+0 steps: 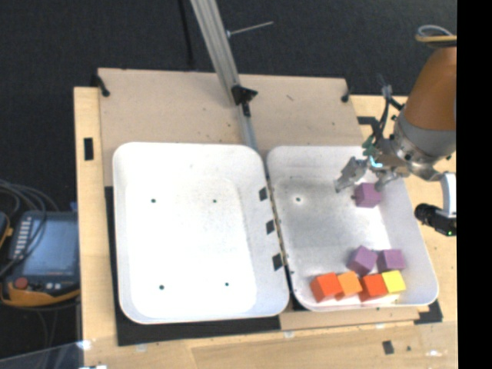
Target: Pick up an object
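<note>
White plastic, faintly speckled, makes up the two shallow bins on my bench: the left bin (188,229) and the right bin (323,229) sit side by side, their inner edges nearly touching, joined there by small dark clips. Both rest on a pale wooden board (223,106) whose far edge and left edge show bare. Beyond the board the floor is dark carpet. A slanted metal rail (219,44) runs from the top of the view down to the seam between the bins. At the left edge, off the board, lies a handheld control pendant (46,252) with its cables.

My gripper (367,171) hangs over the far right part of the right bin, my orange-banded arm coming in above that bin's right rim. A purple block (367,194) lies just below my fingertips, near the bin's right wall. Whether my jaws are parted or closed, and whether they touch that block, I cannot tell from this angle.

Along the near edge of the right bin, toward its near right corner, sits a cluster: two purple cubes (375,260) side by side, and in front of them a row of an orange-red block (326,286), an orange block (350,283), another red-orange block (373,285) and a yellow block (393,281), all close together.
</note>
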Robot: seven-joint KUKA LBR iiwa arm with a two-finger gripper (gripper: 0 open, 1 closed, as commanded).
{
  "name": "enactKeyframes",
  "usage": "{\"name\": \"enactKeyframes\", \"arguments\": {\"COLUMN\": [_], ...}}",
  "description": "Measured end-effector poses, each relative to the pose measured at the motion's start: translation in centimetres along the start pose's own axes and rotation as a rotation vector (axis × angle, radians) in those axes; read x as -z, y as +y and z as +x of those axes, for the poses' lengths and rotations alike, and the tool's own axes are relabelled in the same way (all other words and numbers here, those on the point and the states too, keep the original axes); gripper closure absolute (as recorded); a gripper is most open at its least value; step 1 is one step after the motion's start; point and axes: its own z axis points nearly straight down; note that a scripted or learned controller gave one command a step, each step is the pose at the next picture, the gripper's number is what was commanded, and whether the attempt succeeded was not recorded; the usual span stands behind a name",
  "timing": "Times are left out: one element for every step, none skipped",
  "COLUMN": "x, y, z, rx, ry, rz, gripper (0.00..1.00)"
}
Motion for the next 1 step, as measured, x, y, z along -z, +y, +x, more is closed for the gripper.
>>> {"name": "enactKeyframes", "arguments": {"x": [0.27], "y": [0.10], "z": [0.01], "rx": [0.000], "ry": [-0.001], "rz": [-0.005], "gripper": [0.00]}}
